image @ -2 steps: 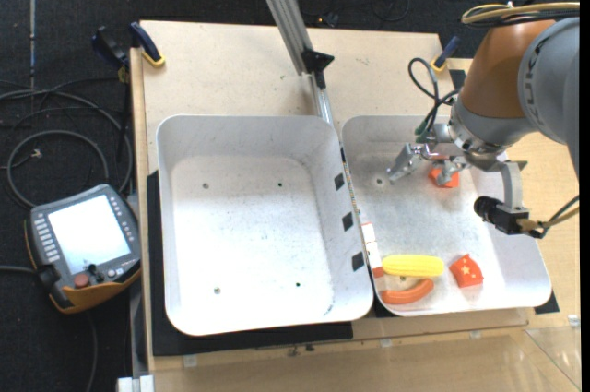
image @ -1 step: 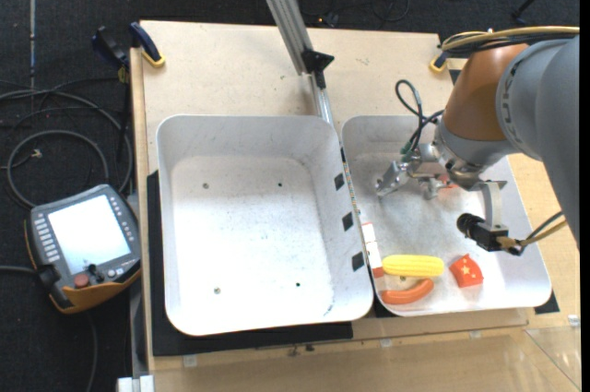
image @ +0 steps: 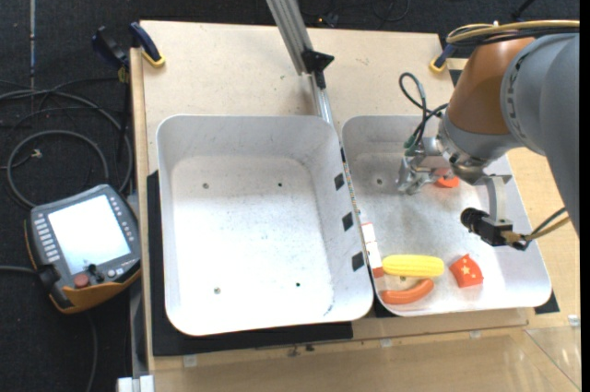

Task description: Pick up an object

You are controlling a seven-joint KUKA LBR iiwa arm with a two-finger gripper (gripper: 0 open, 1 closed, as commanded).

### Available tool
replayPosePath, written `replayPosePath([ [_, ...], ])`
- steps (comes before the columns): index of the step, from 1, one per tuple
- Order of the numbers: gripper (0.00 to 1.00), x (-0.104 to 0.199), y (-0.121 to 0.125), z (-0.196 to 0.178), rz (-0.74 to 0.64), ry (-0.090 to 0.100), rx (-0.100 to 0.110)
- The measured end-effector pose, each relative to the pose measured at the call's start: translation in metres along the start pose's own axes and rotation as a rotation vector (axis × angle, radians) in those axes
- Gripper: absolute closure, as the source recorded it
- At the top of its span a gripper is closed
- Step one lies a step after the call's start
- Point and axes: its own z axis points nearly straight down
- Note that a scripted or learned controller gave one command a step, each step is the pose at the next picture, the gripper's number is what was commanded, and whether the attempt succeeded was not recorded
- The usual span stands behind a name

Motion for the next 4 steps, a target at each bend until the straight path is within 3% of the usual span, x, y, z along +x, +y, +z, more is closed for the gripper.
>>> replayPosePath([
  [2, 1.00, 0.001, -0.002, -0.097, -0.004, -0.001, -0.006],
  [4, 1.00, 0.120, 0.017, -0.121, -0.011, 0.003, -0.001],
])
